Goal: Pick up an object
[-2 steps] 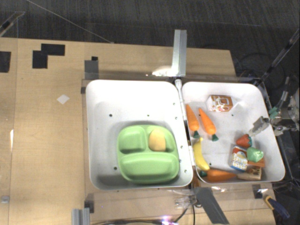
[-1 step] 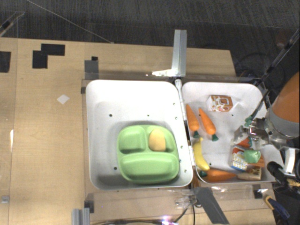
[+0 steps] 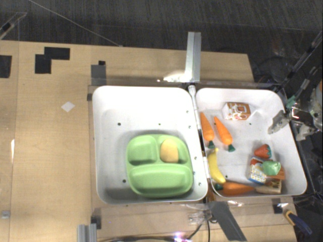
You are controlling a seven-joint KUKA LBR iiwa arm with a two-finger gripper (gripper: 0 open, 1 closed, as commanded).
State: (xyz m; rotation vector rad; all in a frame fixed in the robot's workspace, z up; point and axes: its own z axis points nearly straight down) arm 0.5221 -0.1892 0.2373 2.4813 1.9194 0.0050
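Observation:
The right bin (image 3: pixel 282 101) holds toy food. Two orange carrots (image 3: pixel 222 130) lie side by side near its left wall, and a yellow banana (image 3: pixel 216 167) lies below them. A small white and brown carton (image 3: pixel 236 111) sits at the back. A red strawberry (image 3: pixel 262 151), a green piece (image 3: pixel 271 167) and a printed box (image 3: pixel 258 174) cluster at the front right, with another orange carrot (image 3: pixel 237 188) along the front wall. My gripper (image 3: pixel 279 121) hangs at the bin's right rim, above its floor and right of the carton, touching nothing that I can see.
The left bin (image 3: pixel 108 115) holds a green divided plate (image 3: pixel 159 178) with a yellow round fruit (image 3: pixel 169 150) in its upper right compartment. A metal post (image 3: pixel 194 57) stands behind the gap between the bins. Wooden bench lies to the left.

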